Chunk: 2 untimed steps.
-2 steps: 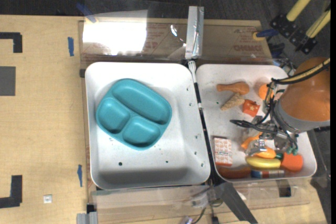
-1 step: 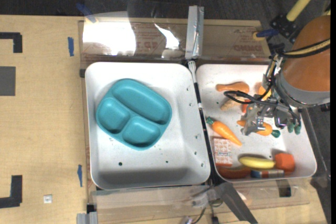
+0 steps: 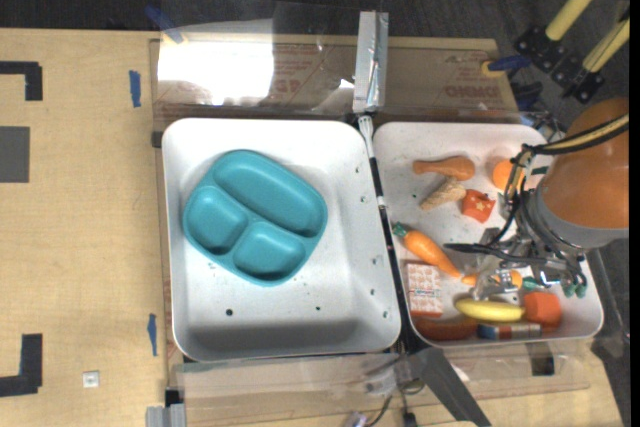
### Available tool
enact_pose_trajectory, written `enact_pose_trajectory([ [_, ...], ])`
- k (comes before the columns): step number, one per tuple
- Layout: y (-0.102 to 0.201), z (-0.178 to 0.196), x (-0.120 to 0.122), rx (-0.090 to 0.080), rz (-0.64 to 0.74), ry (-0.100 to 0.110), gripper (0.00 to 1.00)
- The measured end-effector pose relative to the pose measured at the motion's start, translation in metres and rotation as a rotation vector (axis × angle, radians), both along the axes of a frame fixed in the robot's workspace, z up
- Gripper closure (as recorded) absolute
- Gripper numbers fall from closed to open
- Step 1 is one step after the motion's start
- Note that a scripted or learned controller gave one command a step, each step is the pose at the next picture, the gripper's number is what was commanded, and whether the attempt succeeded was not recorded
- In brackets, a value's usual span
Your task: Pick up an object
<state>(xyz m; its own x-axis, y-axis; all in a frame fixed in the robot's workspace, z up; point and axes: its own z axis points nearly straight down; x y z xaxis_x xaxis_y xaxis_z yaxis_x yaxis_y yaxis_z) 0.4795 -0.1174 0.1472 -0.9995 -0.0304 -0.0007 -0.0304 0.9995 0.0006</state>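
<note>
Front of right bin: a banana point(image 3: 490, 311) lies flat along the near wall, a red tomato-like piece point(image 3: 543, 305) just beside its right end; a small printed packet point(image 3: 421, 286) sits to its left
Gripper: the gripper point(image 3: 503, 267) hangs low over the right bin point(image 3: 400, 155), just above the banana, amid dark cables; whether its jaws are apart or together I cannot tell, and nothing visibly sits between them
Likely target: the banana, judged by what lies nearest under the tool; probably a light, stiff plastic toy with a smooth, slippery skin
Where to take hold: across the banana's middle, squeezing its narrow width; the near wall crowds it, so a slip or a bump on the rim seems possible
Middle of right bin: a carrot point(image 3: 428, 249) lies slanted, near the divider; a small red block point(image 3: 477, 205) lies beyond it
Far end of right bin: a drumstick point(image 3: 444, 168); an orange piece point(image 3: 501, 173) beside the arm point(image 3: 590, 180)
Left bin: the left bin point(image 3: 330, 315) holds a teal divided plate point(image 3: 256, 213), well apart from the tool
</note>
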Motion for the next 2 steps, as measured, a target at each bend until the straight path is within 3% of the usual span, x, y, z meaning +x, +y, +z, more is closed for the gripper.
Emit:
enact_pose_trajectory([
  [1,0.0,0.001,0.001,-0.001,0.002,-0.003,0.0],
  [2,0.008,-0.044,0.014,-0.007,0.178,-0.017,0.0],
])
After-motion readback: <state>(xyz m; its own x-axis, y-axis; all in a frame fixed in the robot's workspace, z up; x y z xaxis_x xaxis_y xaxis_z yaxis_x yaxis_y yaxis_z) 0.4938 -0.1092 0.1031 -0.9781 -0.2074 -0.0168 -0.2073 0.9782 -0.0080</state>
